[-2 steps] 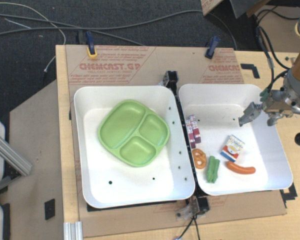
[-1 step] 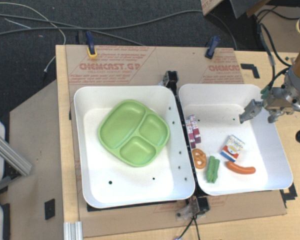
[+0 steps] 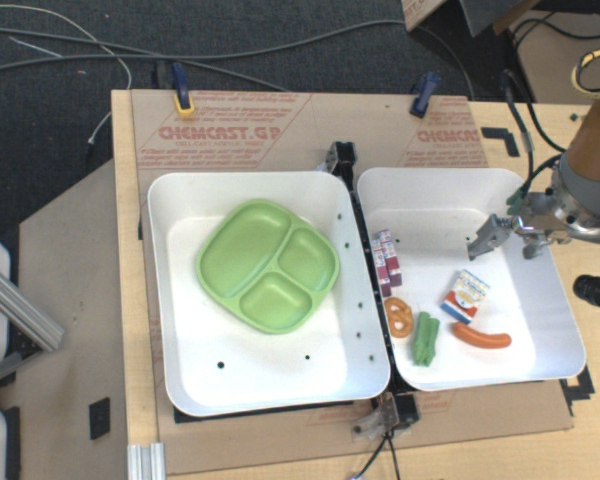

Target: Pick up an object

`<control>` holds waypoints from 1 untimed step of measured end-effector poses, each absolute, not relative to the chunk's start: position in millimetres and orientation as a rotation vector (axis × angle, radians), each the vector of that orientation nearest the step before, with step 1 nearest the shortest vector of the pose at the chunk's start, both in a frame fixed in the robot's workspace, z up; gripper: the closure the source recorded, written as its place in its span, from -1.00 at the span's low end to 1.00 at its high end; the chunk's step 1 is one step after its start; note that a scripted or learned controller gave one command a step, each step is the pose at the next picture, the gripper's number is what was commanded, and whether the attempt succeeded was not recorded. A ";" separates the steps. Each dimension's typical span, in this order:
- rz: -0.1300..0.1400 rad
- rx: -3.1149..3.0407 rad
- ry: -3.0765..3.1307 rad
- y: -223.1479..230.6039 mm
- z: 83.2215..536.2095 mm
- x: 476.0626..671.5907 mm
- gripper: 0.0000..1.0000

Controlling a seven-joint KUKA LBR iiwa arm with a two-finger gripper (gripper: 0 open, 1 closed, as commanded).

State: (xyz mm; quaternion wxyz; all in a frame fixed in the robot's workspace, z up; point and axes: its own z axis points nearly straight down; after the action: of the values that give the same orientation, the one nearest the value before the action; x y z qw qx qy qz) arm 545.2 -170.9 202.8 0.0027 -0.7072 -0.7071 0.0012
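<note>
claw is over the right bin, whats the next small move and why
Probably a short shift toward the carton, then down. The claw hangs above bare bin floor in the right bin, and nothing sits between its fingers. The carton lies nearest, apart from the sausage and pretzel.

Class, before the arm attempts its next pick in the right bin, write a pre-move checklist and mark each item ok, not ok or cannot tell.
1. Tool is over the right bin: ok.
2. Tool carries nothing already: ok, nothing seen between its fingers.
3. Small carton lies apart from the sausage: ok, narrow gap.
4. Pretzel free of neighbours: not ok, green piece close beside it.
5. Wrapped bar clear of the wall: not ok.
6. Finger opening: cannot tell.
</note>
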 end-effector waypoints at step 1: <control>0.003 -2.217 -2.217 -166.0 159.0 540.6 -1.00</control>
State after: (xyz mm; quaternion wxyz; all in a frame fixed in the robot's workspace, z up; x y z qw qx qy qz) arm 540.6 -166.0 159.0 0.0030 -0.7071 -0.7071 0.0009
